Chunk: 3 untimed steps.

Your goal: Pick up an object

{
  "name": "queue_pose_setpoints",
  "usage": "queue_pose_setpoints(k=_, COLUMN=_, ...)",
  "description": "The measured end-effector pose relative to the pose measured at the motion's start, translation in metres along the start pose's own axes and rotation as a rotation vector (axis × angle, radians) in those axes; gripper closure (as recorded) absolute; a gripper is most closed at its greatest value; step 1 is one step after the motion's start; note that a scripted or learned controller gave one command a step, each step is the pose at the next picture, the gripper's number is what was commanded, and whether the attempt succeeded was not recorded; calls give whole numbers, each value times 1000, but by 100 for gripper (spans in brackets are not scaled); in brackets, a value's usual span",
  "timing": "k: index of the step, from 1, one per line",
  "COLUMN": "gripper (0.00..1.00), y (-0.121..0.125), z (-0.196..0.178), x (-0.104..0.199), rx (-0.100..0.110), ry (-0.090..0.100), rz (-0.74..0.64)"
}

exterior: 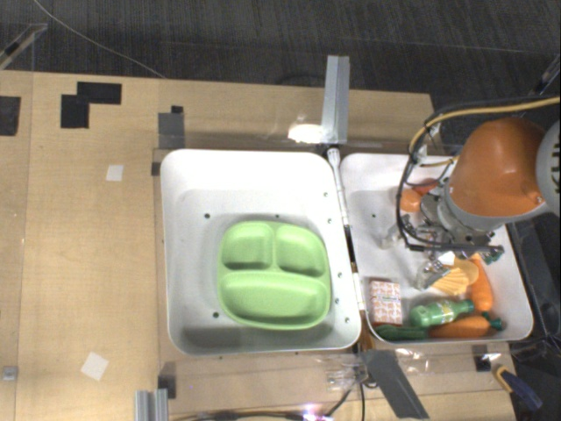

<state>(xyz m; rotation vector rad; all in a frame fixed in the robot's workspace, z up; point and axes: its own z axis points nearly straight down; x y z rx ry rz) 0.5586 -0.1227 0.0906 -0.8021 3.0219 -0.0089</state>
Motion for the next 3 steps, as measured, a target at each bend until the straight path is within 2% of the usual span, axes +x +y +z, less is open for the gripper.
queue_pose_setpoints(k=1, gripper=0, y=-4, z=-1, x=48, rx=2, ry=-1, rz=36)
queue_pose_setpoints(k=2, gripper=0, y=53, z=-2, x=30, rx=3, ry=-5, rz=-3)
queue_pose_setpoints(k=3, gripper=0, y=59, z=-2, x=27, rx=6, ry=-7, rz=-170)
